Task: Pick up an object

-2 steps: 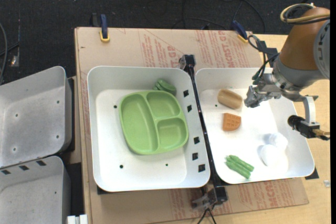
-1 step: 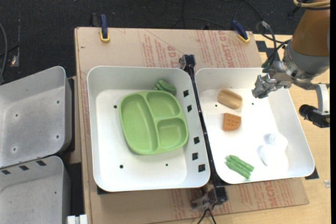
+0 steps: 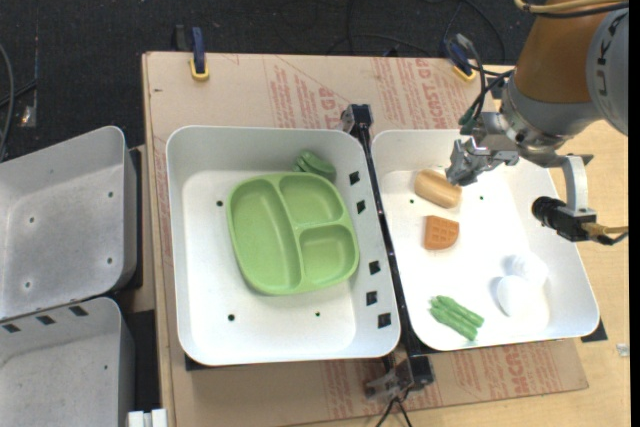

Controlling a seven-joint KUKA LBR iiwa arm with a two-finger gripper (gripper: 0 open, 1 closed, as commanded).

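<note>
My gripper (image 3: 466,168) hangs over the upper part of the right bin (image 3: 560,245), just right of a tan bread roll (image 3: 438,188). Whether it touches the roll is unclear. Below the roll lies an orange waffle-like piece (image 3: 441,233). A bunch of green beans (image 3: 456,316) rests near the bin's front edge. A white object (image 3: 518,288) sits at the lower right of the same bin.
The left bin (image 3: 200,315) bears a green divided plate (image 3: 293,232), with a small green item (image 3: 317,164) by its top right corner. A black divider (image 3: 378,235) runs between the bins. Clamps (image 3: 198,55) grip the bench's far edge.
</note>
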